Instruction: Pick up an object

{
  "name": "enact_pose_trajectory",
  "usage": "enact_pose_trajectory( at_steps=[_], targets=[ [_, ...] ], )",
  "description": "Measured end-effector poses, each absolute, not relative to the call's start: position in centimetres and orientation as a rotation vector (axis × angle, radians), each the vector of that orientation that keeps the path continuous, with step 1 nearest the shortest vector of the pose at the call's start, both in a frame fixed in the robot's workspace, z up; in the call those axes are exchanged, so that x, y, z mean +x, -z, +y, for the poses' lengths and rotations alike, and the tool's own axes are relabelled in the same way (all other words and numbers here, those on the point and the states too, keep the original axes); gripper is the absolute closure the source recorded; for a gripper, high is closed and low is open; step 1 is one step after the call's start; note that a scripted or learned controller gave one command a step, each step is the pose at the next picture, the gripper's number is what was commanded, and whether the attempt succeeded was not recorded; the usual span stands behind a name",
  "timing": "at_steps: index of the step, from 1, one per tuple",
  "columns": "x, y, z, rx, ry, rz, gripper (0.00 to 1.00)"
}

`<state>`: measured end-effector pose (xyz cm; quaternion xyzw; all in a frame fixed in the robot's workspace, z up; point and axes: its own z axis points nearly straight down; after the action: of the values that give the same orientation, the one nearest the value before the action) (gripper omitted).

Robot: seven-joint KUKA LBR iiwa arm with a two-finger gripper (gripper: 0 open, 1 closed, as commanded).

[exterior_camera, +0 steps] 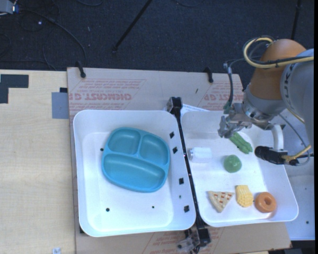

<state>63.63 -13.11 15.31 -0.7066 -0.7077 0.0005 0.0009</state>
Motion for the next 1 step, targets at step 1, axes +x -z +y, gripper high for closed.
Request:
enact_pose_trajectory(
  at_steps=[1],
  targets=[
    [63.27, -20.89, -13.91, -2.221, -0.002, -2.220, 1.00]
  ],
)
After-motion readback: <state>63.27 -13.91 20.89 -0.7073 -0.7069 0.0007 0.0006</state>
